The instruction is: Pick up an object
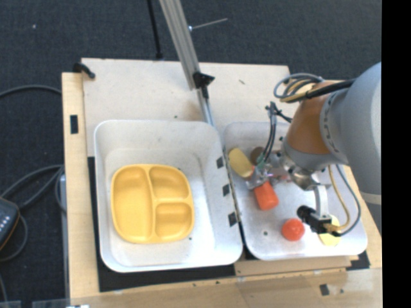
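From above, the gripper (262,175) is down in the right bin (257,239), touching the top of an orange block (266,197). I cannot tell how it is set. A yellow thing (241,163) sits beside it, and a red ball (293,230) lies nearby. A yellow tray (153,203) is in the left bin (106,146).

end effector (266,172) fingers perhaps hidden, arm (359,127) cropped right
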Tool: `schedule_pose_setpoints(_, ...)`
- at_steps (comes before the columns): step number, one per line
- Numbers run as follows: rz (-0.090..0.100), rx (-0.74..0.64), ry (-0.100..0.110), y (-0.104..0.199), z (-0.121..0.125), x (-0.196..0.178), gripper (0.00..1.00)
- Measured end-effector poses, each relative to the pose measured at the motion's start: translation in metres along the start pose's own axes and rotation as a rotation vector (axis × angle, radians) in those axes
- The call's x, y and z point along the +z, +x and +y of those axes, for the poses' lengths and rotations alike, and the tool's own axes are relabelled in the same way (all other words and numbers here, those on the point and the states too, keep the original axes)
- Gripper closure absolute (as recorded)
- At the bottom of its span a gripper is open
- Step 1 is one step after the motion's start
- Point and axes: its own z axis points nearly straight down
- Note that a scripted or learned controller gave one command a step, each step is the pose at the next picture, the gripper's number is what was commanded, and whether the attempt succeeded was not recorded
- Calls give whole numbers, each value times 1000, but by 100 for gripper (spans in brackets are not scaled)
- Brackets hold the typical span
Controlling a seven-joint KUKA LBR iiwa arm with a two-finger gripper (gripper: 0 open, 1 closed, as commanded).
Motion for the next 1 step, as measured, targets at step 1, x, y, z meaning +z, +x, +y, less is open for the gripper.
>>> schedule_pose_setpoints(1, 3, 0, 11, 8, 67, 1, 100)
